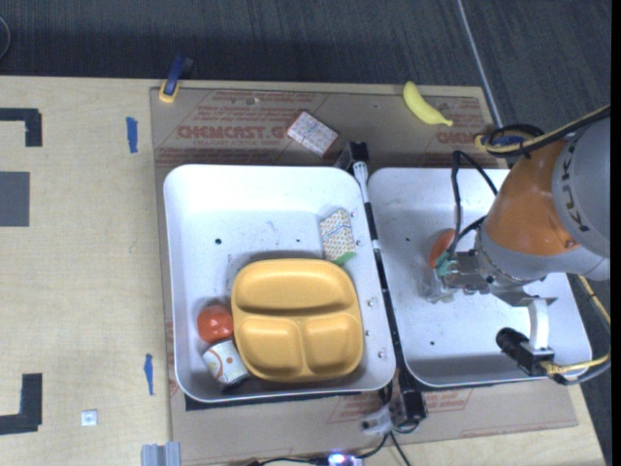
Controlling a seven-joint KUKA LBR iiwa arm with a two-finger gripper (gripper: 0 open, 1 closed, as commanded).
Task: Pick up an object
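Dark grey carpet is showing behind a pale wooden bench, where two white bins are sitting side by side on brown cardboard. Reaching in from the right, the arm is holding its gripper low inside the right bin, just beside a small orange-red object; how the claw stands cannot be told. The left bin is carrying a yellow compartment tray, a red ball and a patterned packet. A banana is lying on the cardboard beyond.
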